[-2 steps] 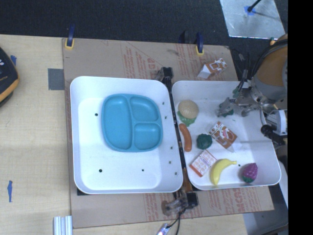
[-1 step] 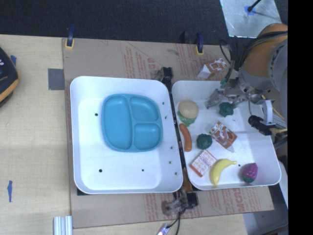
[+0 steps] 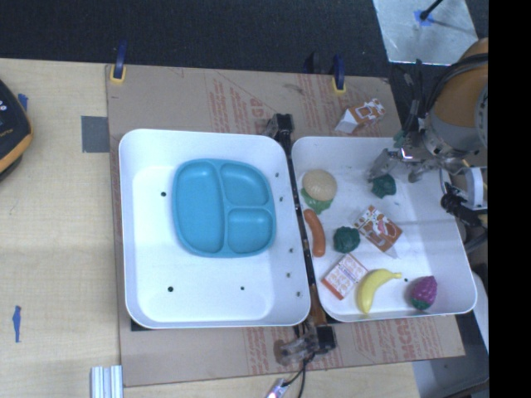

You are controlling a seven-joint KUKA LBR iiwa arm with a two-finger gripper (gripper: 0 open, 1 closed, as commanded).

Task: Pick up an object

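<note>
The right bin point(image 3: 448, 222) holds several toy foods: a burger point(image 3: 319, 187), a sausage point(image 3: 314, 232), a dark green broccoli piece point(image 3: 347, 239), two snack packets point(image 3: 378, 229) point(image 3: 343, 275), a banana point(image 3: 375, 289) and a purple berry point(image 3: 422, 292). A small dark green piece point(image 3: 383, 186) lies near the bin's far edge. My gripper point(image 3: 400, 169) hangs low over that far edge, just right of and above the green piece. Its grey fingers stand spread and open, with nothing between them.
The left bin point(image 3: 141, 280) carries a blue divided plate point(image 3: 224, 207). Another snack packet point(image 3: 361, 116) lies on the cardboard beyond the right bin. The arm's orange band point(image 3: 460, 98) fills the far right. A yellow and black device point(image 3: 10, 131) sits at the left edge.
</note>
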